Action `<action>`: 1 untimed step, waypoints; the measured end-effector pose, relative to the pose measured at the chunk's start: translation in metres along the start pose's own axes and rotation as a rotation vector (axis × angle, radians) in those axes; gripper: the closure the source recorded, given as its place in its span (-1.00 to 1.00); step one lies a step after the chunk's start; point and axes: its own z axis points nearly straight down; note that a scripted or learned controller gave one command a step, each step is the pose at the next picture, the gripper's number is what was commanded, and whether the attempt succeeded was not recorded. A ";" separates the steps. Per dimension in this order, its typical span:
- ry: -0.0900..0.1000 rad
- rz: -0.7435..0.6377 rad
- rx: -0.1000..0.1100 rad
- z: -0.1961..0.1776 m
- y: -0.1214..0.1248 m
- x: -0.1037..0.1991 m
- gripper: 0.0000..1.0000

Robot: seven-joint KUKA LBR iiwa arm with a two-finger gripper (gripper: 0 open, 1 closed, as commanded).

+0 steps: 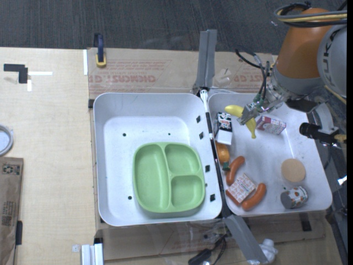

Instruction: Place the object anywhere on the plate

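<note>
On the table [49, 148], the left white bin [110, 148] holds a green divided plate [168, 176] with three compartments, lying flat toward the bin's near right part. Across the divider, the right white bin [309, 148] carries the loose items: a small black-and-white carton [224, 125] stands against its left wall, with an orange [223, 154] just below it, then a red sausage [235, 169], a red-and-white packet [241, 187] and a second sausage [254, 196] toward the near edge. A yellow banana [241, 115] lies in the far part of this bin, and the claw [255, 110] sits right at it, its dark tips touching or overlapping the banana's right side; whether the claw is wide or narrow cannot be told, nor whether the banana is actually between its tips. Just right of the claw lies a pink-and-white carton [271, 125]. Further right sit a tan round piece [293, 170] and a small grey patterned item [294, 197].
</note>
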 end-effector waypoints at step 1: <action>0.001 -0.135 0.002 0.000 -0.012 0.077 1.00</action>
